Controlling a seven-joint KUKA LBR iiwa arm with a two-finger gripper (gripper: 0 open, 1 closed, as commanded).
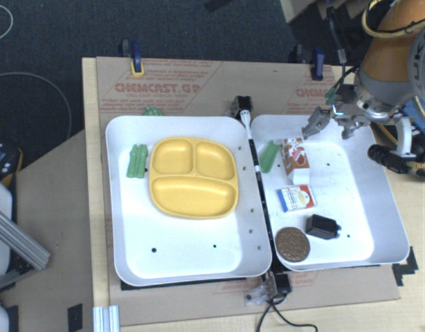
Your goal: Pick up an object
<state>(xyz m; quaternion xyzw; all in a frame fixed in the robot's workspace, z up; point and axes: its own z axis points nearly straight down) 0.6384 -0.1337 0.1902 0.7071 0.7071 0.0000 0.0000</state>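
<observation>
My gripper [331, 127] hangs over the far edge of the right bin [365, 185], its two grey fingers spread open with nothing between them. Just left of and below it, a red and white carton [295, 159] lies in the bin. A green piece [268, 155] rests against the bin's left wall. Nearer the front lie a small blue, red and white packet [296, 198], a black block [322, 226] and a brown round disc [293, 244].
The left bin [185, 254] holds a yellow divided plate [193, 177] and a green ridged piece [137, 161]. Another green bit [154, 111] lies just beyond that bin's far rim. Blue clamps [136, 55] grip the board's far edge.
</observation>
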